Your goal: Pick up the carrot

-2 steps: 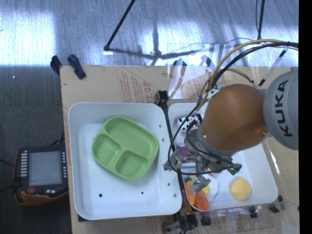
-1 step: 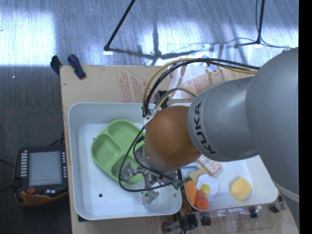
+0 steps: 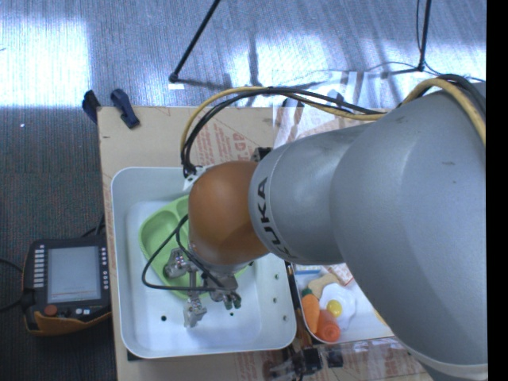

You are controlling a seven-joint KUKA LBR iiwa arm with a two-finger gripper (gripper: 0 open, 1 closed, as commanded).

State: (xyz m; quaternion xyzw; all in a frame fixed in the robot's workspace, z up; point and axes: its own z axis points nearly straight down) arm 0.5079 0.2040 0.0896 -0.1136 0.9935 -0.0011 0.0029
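- Grey arm (image 3: pixel 381 205) fills the right and centre of the frame, closest to the lens, its broad casing sloping down from the upper right toward the middle.
- At its lower end sits the orange band (image 3: pixel 226 213), rounded and just left of centre, with black lettering on the grey ring beside it.
- Black and yellow cables (image 3: pixel 238 101) arc from the upper right over the arm and drop toward the band.
- Below the band, the claw (image 3: pixel 194 312) hangs over the left bin (image 3: pixel 127 213), in the lower left-centre of the frame; its metal parts are small and cluttered, so I cannot tell how far apart the fingers stand, and nothing can be seen between them.
- A green sectioned plate (image 3: pixel 159 232) lies in the left bin, partly hidden under the band.
- The carrot (image 3: pixel 310 312) lies in the right bin (image 3: pixel 361 324), at the lower centre-right of the frame, just past the wall between the 2 bins and well apart from the claw.
- Just beside the carrot are a toy fried egg (image 3: pixel 337 302) and a red-orange piece (image 3: pixel 328 328), the latter touching the carrot's lower end.
- A brown table (image 3: pixel 151 141) carries both bins.
- At the lower left edge, off the table, rests a control pendant (image 3: pixel 67 286) with a pale screen.
- A blue clamp (image 3: pixel 123 108) grips the table's upper left corner.
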